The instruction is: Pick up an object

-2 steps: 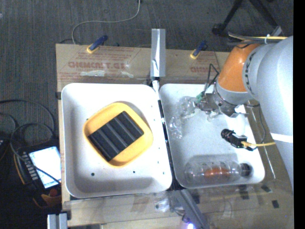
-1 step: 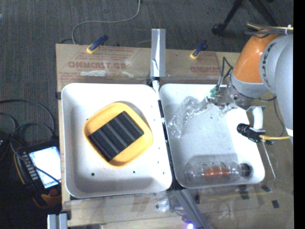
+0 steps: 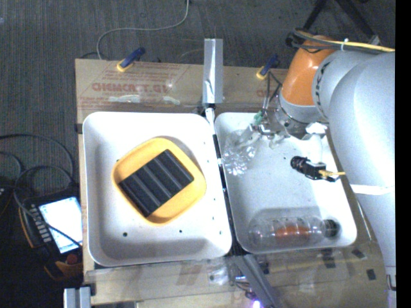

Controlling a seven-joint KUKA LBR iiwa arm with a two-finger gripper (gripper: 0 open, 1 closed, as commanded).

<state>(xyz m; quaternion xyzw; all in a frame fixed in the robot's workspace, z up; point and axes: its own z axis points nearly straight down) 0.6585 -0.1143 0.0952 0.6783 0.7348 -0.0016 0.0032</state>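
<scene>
In the left bin [image 3: 103, 236] lies a yellow, rounded-square object with a black ribbed top [image 3: 159, 179], turned at an angle. The right bin [image 3: 347, 236] holds a clear plastic bottle [image 3: 292, 228] lying on its side along the front wall, with something orange-brown inside it. A crumpled piece of clear plastic [image 3: 236, 151] sits in that bin's back left corner. My gripper [image 3: 264, 126] hangs low over the back of the right bin, just right of the crumpled plastic and close to it. I see nothing between its tips.
A metal post [image 3: 212, 72] stands behind the wall shared by the two bins. Two blue-and-yellow clamps [image 3: 130, 58] hold the cardboard sheet at the back. The grey arm covers the right bin's right side.
</scene>
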